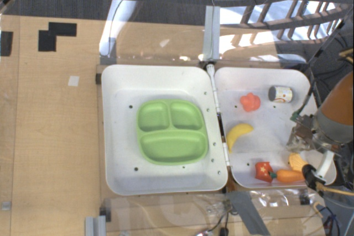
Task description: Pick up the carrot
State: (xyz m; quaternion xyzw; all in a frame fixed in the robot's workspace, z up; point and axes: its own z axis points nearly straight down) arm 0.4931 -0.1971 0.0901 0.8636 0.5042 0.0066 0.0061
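The orange carrot (290,176) lies flat near the front edge of the right bin (265,77), pointing left to right. Its left end is close to a red pepper (264,171). A yellow item (297,161) sits just behind the carrot. My gripper (302,140) hangs at the right side of this bin, a little behind and above the yellow item, apart from the carrot. The grey arm with its orange band (338,108) comes in from the right.
The right bin also holds a banana (238,134), a red-orange fruit (250,101) and a small white can (281,94) at the back. In the left bin (119,119) rests a green divided plate (172,131). A metal divider (219,119) runs between the bins.
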